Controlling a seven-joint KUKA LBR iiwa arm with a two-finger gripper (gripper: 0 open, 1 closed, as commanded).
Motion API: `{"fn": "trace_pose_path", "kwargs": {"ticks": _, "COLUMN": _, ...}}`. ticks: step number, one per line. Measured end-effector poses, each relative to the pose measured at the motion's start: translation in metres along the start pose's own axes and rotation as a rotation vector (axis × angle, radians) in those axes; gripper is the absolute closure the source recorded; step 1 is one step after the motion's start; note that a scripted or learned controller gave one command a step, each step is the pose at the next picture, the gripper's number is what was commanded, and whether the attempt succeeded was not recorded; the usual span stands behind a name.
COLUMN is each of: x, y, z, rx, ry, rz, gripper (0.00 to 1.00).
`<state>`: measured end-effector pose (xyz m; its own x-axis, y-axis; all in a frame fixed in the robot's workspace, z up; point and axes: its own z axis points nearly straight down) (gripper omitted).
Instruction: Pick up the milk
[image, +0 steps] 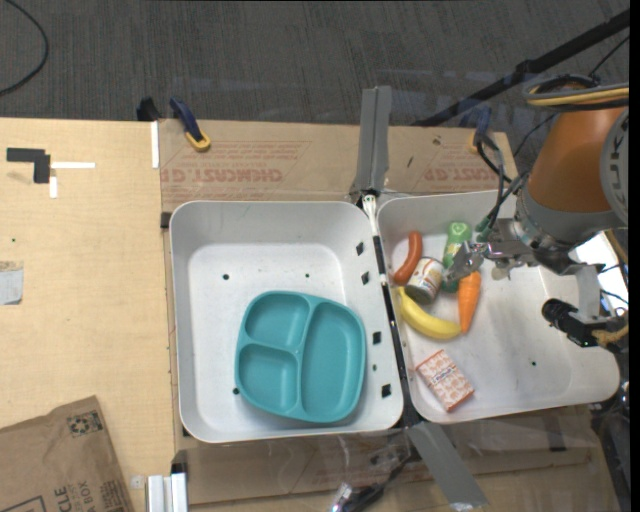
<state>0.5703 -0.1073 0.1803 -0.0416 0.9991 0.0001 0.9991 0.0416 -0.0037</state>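
Cardboard-topped desk (80, 300) seen from above, bearing two shallow white bins side by side. Left bin (200, 240): teal divided plate (300, 357) toward its near right corner. Right bin (590, 375): red sausage (407, 258), small can (425, 279), yellow banana (428, 316), orange carrot (468, 300) and green bottle (457, 240) clustered by its far left corner. Milk (444, 379), a small pinkish carton, lying alone near the near left corner. Grey arm (575, 170) with orange band reaching in from the right. Jaws low beside carrot and bottle, apparently clenched on nothing, though small and hard to make out. Well apart from the milk.
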Motion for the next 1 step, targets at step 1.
{"fn": "trace_pose_path", "kwargs": {"ticks": 1, "x": -0.0054, "y": 0.0715, "z": 0.0712, "rx": -0.019, "ry": -0.006, "rz": -0.102, "gripper": 0.0}}
